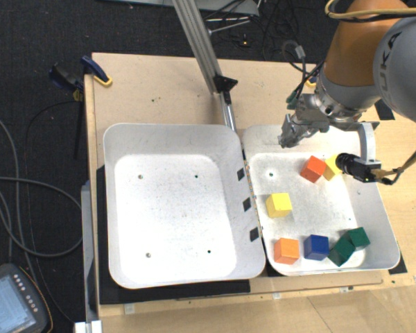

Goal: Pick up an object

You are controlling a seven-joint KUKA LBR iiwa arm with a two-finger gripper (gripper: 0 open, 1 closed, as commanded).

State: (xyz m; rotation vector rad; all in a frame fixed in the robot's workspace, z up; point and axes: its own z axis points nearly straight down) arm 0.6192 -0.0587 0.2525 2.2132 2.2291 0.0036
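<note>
Orange cube (312, 169) we logged in the right bin (374, 220), gripper (289, 140) above its far rim, finger state we couldn't tell.

Single fixed camera, mounted high above bench (159, 92), looking down at slant. Distance moderate: both white bins fit whole. Left bin (118, 186) near frame centre, right bin (374, 220) toward 3 o'clock. Bench far edge toward 12 o'clock, near edge toward 6. Dark floor with cables (14, 186) toward 9 o'clock. Arm (364, 47) enters from 2 o'clock.
</note>
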